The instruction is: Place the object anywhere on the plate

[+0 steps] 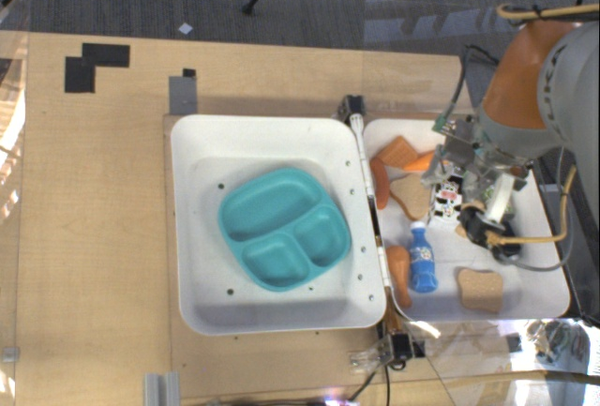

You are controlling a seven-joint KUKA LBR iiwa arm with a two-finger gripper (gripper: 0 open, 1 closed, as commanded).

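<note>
The teal plate (pixel 281 228), split into three compartments, sits bare in the left bin (pixel 202 207), so nothing has been delivered yet and the whole carry remains. The gripper (pixel 457 190) hangs low over the right bin (pixel 548 296), at about three o'clock from the plate; whether its fingers are spread or closed, or grip anything, I cannot tell, as the wrist hides them. Which item is the object is unclear: candidates lie beneath and around it, a tan bread slice (pixel 411 196) at its nine o'clock, an orange wedge (pixel 398 153) at ten, a blue bottle (pixel 422 259) at seven and a tan block (pixel 480 290) at five. The raised rims between the bins must be cleared on the way left. The plate offers wide open room.
</note>
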